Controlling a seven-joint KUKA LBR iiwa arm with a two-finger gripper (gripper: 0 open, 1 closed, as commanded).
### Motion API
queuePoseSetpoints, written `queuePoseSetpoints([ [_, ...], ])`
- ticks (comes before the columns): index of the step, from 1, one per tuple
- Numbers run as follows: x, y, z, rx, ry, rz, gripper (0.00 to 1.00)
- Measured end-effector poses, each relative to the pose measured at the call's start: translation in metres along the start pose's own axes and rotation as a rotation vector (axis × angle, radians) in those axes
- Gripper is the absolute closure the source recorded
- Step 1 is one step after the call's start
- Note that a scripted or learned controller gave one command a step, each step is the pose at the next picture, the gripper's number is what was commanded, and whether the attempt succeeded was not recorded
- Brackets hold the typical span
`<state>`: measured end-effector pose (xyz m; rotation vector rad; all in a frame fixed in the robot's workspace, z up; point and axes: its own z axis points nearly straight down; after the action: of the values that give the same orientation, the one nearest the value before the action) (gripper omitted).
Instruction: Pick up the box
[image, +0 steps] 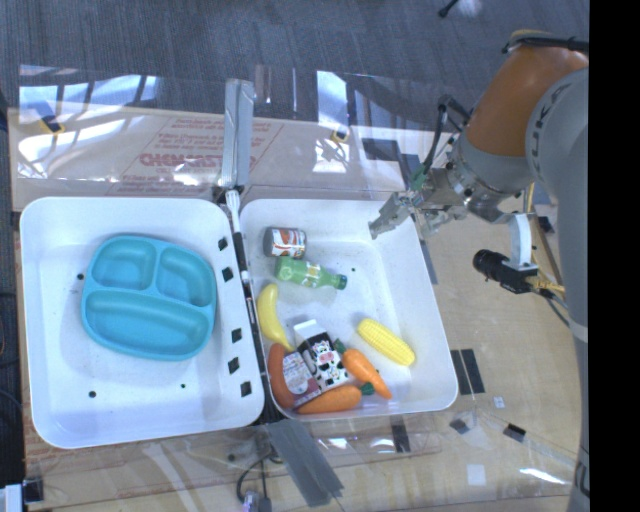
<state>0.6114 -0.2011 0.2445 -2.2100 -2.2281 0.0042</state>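
Nothing grabbed yet: my gripper hovers, jaw state unclear, milk box well below-left, pickup all ahead.

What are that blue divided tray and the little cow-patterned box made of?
The blue tray looks like moulded plastic: one even colour, smooth rounded compartments, a soft sheen. The box seems to be printed cardboard, like a small milk carton, judging by its flat faces and printed pattern, though it is too small to tell for certain.

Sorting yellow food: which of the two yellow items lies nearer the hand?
The corn, right of the carrots; the banana hugs the bin's left wall, farther from the hand.
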Motion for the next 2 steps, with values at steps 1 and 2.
queuePoseSetpoints([
  [1, 0.066, 0.037, 0.068, 0.001, 0.0, -0.026, 0.0],
  [2, 0.055, -0.003, 0.019, 0.002, 0.0, 0.03, 0.0],
])
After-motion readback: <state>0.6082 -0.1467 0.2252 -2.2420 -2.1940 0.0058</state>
